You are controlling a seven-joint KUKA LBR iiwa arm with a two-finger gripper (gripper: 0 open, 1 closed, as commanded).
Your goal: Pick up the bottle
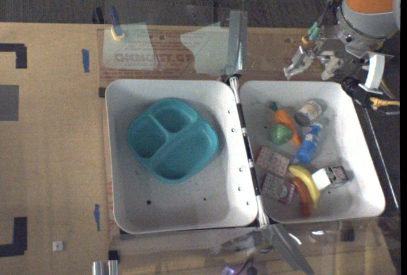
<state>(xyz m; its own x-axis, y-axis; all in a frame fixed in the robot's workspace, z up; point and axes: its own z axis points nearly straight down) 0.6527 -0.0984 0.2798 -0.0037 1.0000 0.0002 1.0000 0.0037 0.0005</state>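
The blue bottle (309, 144) lies on the floor of the right bin (362, 140), near the bin's middle, slightly tilted with its pale cap end toward the far wall. Taking the bottle as the landmark: just beyond its cap end sits a small grey jar (309, 112), close but apart. To the bottle's left, just beside it, are a green round fruit (280, 134) and an orange carrot (285, 119), the carrot running up past the fruit. Just nearer than the bottle lies a yellow banana (306, 181), curving down toward a reddish piece (304, 204) at its lower end. Left of the banana are two small printed packets (273, 170), one above the other. To the bottle's lower right rests a small white box (330, 177). Far to the bottle's left, across the divider, the left bin (127, 204) holds a teal divided plate (172, 139). The gripper (313, 62) hangs above the bench beyond the right bin's far rim, well apart from the bottle; its fingers are spread with nothing between them
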